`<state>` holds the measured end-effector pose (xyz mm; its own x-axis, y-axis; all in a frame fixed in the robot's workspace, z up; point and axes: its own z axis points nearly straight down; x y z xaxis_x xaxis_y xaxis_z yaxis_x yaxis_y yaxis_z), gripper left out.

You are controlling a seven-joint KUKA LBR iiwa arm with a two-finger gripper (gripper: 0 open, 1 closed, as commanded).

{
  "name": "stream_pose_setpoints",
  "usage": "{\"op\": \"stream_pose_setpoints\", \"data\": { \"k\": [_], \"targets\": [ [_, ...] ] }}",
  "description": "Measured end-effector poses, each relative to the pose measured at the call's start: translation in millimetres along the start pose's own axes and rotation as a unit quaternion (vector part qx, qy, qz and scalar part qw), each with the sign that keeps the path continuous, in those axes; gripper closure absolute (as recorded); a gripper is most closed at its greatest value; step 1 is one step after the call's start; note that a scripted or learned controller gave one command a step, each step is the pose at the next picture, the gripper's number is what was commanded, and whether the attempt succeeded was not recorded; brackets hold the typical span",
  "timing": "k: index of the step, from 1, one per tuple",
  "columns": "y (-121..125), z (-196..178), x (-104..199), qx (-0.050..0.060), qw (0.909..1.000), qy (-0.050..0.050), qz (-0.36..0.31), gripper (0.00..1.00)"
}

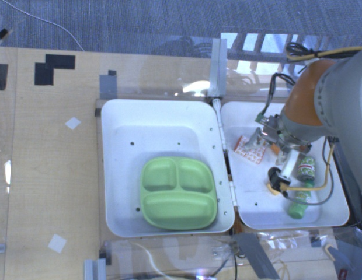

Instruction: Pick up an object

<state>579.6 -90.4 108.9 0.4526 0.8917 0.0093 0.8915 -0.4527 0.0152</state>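
A: Right bin [251, 212], lower right of frame: red-and-white packet [250, 149] lies flat at its upper left; green bottle [302, 185] lies on its side toward the lower right. Loose pickables, apparently.

B: Pincer [267, 134]?

A: Low over the bin, just right of the packet, near touching. Apart or together, cannot tell.

B: Left bin [119, 156]?

A: Green divided plate [178, 192], well apart from the arm.

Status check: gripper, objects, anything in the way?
Gripper low in right bin, grasp unclear. Red-white packet beside it, green bottle under arm. Green tray in left bin.
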Motion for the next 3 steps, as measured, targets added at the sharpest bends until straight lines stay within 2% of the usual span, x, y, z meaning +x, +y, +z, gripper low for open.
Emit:
{"op": "stream_pose_setpoints", "data": {
  "k": [2, 3],
  "targets": [
    [0.0, 0.0, 0.0, 0.0, 1.0, 0.0, 0.0, 0.0],
    [0.8, -7.3, 2.0, 0.001, 1.0, 0.0, -0.002, 1.0]
  ]
}}
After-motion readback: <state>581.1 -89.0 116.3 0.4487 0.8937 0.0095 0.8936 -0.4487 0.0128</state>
